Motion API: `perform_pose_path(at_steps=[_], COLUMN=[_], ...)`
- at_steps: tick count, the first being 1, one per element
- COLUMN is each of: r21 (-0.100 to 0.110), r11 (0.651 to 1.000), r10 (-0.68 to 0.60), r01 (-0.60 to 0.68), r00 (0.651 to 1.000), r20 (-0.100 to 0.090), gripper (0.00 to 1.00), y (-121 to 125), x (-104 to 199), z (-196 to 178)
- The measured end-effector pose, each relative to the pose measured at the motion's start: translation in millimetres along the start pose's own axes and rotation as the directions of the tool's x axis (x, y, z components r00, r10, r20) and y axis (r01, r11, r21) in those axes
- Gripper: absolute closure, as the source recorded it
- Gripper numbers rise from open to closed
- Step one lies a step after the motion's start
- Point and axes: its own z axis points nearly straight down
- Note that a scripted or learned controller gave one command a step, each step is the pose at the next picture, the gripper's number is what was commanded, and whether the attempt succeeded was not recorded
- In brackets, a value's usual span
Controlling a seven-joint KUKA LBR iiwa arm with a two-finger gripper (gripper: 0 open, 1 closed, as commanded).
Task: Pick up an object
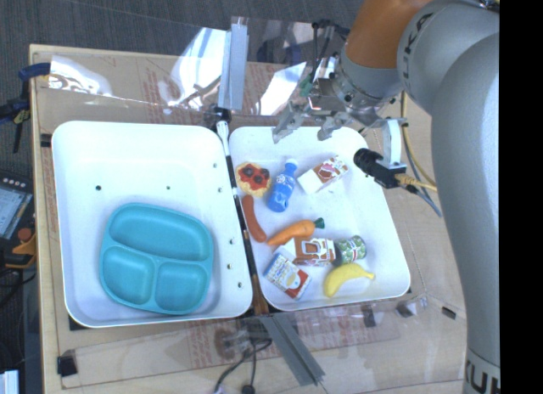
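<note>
A brown bench (pixel 127 74) on dark flooring carries two shallow white bins side by side. The left bin (pixel 76 154) holds a teal divided tray (pixel 157 258). The right bin (pixel 386 239) holds the candidates: a pizza toy (pixel 253 177) and blue bottle (pixel 282 187) near its far left corner, a small carton (pixel 323 175) mid-far, a sausage (pixel 252 218) along the left wall, a carrot (pixel 294 231) in the centre, and a banana (pixel 346 280) by the near right corner. The gripper (pixel 306 132) hangs over the far edge with its fingers spread and nothing between them. This looks like the approach step; next it likely needs to descend squarely over one isolated item, perhaps the carton.
</note>
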Motion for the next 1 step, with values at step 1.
perform_pose_path(at_steps=[1], r21=[-0.001], r11=[1.0], r10=[0.002], r01=[-0.002], r00=[1.0], r20=[0.001], gripper=[0.0], y=[12.4], x=[-40.7], z=[140.5])
